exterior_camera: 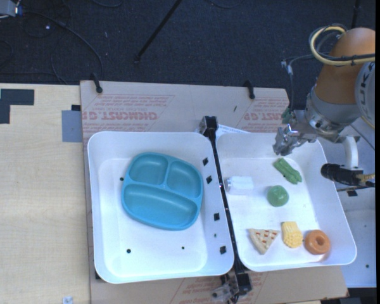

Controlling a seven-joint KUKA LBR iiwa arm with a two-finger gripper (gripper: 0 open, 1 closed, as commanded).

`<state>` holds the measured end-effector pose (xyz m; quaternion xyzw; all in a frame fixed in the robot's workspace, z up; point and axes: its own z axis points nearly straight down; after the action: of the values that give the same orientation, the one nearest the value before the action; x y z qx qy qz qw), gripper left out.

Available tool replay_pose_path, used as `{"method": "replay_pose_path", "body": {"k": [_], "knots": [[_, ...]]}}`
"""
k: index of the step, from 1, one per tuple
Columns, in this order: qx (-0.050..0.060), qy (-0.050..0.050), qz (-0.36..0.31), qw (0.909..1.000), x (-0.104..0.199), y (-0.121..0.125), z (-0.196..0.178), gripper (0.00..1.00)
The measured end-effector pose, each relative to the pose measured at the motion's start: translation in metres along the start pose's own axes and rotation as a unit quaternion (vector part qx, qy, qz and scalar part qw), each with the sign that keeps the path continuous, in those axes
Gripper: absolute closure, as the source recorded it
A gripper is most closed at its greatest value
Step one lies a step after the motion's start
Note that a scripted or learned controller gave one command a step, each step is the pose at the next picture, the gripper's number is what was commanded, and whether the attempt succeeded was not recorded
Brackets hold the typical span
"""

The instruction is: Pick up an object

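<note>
The bench (38, 201) carries 2 white bins. The left bin (107, 246) holds a blue divided plate (161, 190). The right bin (332, 233) holds 6 small items: a waffle wedge (263, 239), an orange doughnut (317, 242), a green pod (287, 170), a white block (240, 184), a corn piece (292, 234) and a green ball (278, 196). The end effector (285, 142) hangs over the right bin's far edge, just beside the pod; I cannot tell whether it is spread.

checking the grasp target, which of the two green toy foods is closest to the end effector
The long dark green pod-shaped toy, lying just below the end effector in the right white bin. The round light green toy sits farther down.
</note>
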<state>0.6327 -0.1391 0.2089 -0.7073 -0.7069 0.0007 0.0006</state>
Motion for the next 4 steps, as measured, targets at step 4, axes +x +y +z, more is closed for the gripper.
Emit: {"method": "replay_pose_path", "body": {"k": [4], "knots": [[0.005,0.001,-0.003,1.0000,0.166,-0.062,-0.016,1.00]]}}
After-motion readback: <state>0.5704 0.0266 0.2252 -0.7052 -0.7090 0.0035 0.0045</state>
